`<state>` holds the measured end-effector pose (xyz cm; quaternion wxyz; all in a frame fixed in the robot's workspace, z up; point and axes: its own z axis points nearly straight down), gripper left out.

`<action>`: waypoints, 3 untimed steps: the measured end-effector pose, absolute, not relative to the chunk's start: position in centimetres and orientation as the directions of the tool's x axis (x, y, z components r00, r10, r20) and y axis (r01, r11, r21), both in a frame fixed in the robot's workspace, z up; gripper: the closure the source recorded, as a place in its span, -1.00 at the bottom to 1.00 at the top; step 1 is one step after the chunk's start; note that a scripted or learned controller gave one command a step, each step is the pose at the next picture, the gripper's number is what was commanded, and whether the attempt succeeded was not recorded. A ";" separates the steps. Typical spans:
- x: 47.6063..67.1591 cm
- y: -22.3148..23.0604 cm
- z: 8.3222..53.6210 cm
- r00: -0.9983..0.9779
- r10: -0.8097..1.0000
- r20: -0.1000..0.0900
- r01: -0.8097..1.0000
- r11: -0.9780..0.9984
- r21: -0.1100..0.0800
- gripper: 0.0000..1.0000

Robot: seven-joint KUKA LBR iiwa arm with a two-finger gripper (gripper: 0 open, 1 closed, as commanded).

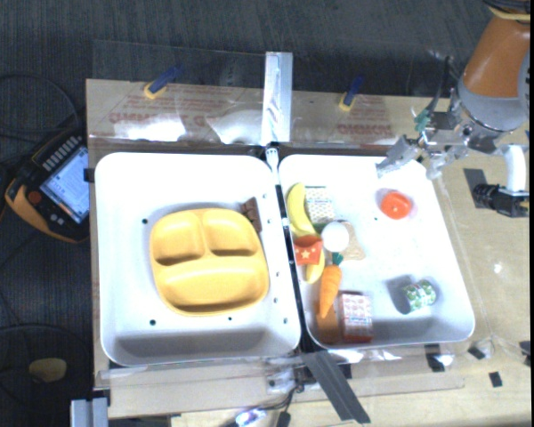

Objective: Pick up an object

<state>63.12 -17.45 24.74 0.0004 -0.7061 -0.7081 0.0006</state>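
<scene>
My fingers (408, 154) hang spread and holding nothing at the right bin's (454, 265) far rim, the orange-red tomato (396, 205) lying loose just below them (apart from the crowded banana (295, 205) and carrot (328, 287)), so it seems the easiest pick.

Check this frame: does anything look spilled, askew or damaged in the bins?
Nothing spilled or broken. The yellow divided plate lies slightly askew in the left bin; toy food crowds the right bin's left wall.
</scene>
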 end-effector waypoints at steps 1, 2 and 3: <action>63.8 -20.0 9.5 0.033 0.999 0.001 0.999 -0.033 0.001 -1.00; 63.8 -20.0 9.5 0.033 0.999 0.000 0.999 -0.033 0.000 -1.00; 63.8 -19.8 10.4 0.030 1.000 0.001 1.000 -0.030 -0.001 1.00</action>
